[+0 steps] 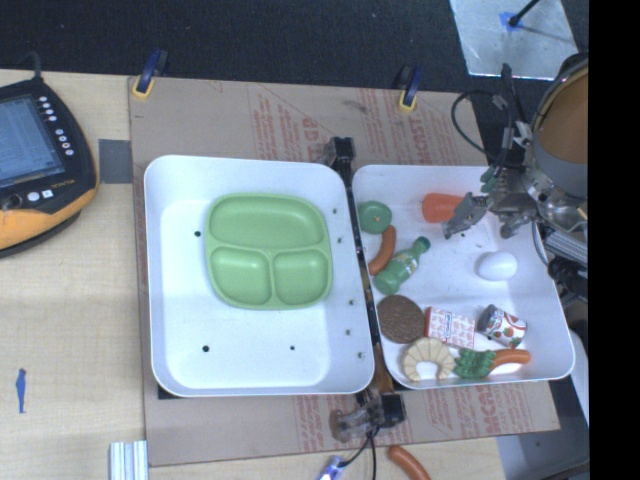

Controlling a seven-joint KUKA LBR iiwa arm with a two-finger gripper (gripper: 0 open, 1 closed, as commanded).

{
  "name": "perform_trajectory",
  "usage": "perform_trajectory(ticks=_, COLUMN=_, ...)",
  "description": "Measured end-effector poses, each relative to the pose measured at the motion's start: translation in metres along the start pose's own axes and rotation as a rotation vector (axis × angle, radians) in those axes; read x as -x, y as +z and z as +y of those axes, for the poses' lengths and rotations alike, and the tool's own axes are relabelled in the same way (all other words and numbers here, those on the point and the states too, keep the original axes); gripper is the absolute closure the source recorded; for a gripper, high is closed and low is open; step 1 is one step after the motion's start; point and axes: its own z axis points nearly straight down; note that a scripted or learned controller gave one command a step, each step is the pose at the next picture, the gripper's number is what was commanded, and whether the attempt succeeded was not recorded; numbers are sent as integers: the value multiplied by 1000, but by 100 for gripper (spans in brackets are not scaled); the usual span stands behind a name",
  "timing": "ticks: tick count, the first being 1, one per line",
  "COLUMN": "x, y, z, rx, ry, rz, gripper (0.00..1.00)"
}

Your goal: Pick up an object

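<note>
Jaws: the gripper sits over the upper right of the right bin, its two fingers spread apart with nothing between them.

Nearest thing: the orange piece, lying just to the camera's left of the jaws, close to the left finger; whether they touch I cannot tell.

Long axis: the orange piece lies roughly left to right in the camera view, more or less in line with the gap between the fingers, so a small shift to the camera's left would likely bring it between them.

Second candidate: the white egg, just below the jaws in the view, lying free on the bin floor.

Further off: the green bottle and the sausage lie nearer the bin's left wall; the brown cookie and a cluster of small packets and toy food lie along the near edge, well apart from the jaws.

Left bin: it holds a green divided plate, far from the arm.

Progress: judged from this, nothing is picked up yet; the orange piece looks the likeliest target.
</note>
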Motion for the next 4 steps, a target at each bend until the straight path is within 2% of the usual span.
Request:
perform_trajectory(ticks=1, x=41, y=120, z=90, rx=14, ry=0, rz=-7, gripper=0)
perform_trajectory(ticks=2, x=34, y=126, z=97, rx=20, ry=1, rz=-11, gripper=0)
perform_trajectory(ticks=3, x=35, y=109, z=100, rx=27, ry=-3, rz=-13, gripper=100)
perform_trajectory(ticks=4, x=-33, y=38, z=93, rx=3, ry=1, rz=1, gripper=100)
